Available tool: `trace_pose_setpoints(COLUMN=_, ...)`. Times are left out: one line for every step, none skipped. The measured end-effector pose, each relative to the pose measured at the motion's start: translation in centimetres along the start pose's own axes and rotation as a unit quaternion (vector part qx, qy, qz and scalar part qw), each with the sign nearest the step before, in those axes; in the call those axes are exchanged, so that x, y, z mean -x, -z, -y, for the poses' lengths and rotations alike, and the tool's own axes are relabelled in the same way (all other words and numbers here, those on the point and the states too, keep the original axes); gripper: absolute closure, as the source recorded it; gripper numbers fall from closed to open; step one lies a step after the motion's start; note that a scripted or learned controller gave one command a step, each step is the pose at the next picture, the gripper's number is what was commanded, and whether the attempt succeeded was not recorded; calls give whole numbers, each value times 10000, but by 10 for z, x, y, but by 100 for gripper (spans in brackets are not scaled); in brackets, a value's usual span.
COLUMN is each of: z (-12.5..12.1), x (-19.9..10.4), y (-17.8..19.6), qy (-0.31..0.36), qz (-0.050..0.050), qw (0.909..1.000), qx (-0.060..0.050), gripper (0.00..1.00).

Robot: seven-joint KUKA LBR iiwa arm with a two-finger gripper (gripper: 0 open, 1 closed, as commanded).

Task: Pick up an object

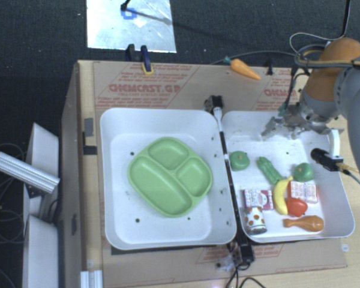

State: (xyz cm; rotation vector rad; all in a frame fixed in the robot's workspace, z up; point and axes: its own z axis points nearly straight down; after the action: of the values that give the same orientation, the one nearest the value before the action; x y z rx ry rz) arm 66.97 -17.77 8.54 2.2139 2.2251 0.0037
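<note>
The right bin (252, 123) holds several toy foods. There is a green pepper (239, 160), a green pickle (267, 169), a green round fruit (303, 171), a banana (280, 195), a red tomato (296, 207), a chicken drumstick (304, 223), a small can (255, 219) and two red-and-white boxes (256, 197). My gripper (283, 129) hangs over the far part of this bin. Its fingers are spread open with nothing between them. The toys all lie nearer the front than the gripper.
The left bin (117, 134) holds a green divided plate (170, 176). An orange carrot (245, 69) lies on the cardboard behind the bins. Black clips (215, 104) sit where the bins meet. A black part (327, 159) juts over the right bin's right side.
</note>
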Motion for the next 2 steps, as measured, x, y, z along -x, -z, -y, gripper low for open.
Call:
trace_pose_setpoints(z=0, x=29, y=13, qy=-16, qz=8, qw=10000, qx=4, gripper=0)
trace_pose_setpoints(z=0, x=16, y=0, qy=-5, qz=2, qw=10000, qx=-2, gripper=0)
